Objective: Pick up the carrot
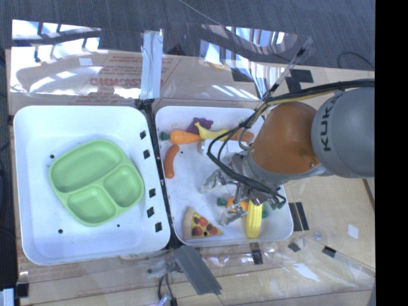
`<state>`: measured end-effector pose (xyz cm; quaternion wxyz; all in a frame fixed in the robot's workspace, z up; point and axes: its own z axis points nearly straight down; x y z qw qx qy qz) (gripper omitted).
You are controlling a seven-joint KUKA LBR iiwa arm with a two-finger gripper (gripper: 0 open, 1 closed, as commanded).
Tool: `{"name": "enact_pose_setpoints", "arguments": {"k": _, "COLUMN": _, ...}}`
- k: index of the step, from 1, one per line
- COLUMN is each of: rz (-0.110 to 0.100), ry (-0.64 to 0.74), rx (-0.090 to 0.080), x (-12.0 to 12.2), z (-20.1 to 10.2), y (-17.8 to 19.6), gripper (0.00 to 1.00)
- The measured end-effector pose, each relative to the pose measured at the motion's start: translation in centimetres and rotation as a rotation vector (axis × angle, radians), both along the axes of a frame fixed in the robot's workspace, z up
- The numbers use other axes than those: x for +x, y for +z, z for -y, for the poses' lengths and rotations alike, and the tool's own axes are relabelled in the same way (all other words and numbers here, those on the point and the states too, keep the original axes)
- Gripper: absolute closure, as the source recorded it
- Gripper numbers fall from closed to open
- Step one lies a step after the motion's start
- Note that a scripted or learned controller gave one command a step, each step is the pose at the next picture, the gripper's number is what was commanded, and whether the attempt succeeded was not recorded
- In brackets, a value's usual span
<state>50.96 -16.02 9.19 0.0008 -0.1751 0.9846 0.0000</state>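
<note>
The gripper [233, 201] is seen low in the right bin [191, 116], its metal fingers [213, 182] spread apart with nothing clamped between them. Just beside them a corn cob [254, 218] lies against the bin's near wall, and a pizza slice [201, 225] rests further left. The carrot [185, 137] (orange, with a green top) is found well apart, near the far left corner, next to an orange sausage-shaped piece [170, 161] and a banana [210, 132]. A green divided plate [95, 182] sits in the left bin [29, 171].
</note>
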Motion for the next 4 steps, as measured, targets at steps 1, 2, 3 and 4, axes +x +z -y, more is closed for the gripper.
{"name": "enact_pose_setpoints", "arguments": {"k": 1, "rz": -0.004, "ry": 0.412, "rx": 0.002, "x": -0.4, "z": -2.1, "y": -0.1, "gripper": 0.00}}
{"name": "enact_pose_setpoints", "arguments": {"k": 2, "rz": -0.004, "ry": 0.582, "rx": 0.001, "x": -2.8, "z": -0.9, "y": -0.1, "gripper": 0.00}}
{"name": "enact_pose_setpoints", "arguments": {"k": 3, "rz": 0.000, "ry": 0.592, "rx": 0.002, "x": -2.6, "z": -1.3, "y": 1.0, "gripper": 1.00}}
{"name": "enact_pose_setpoints", "arguments": {"k": 4, "rz": 0.009, "ry": 0.423, "rx": -0.004, "x": 6.7, "z": -7.7, "y": 14.4, "gripper": 1.00}}
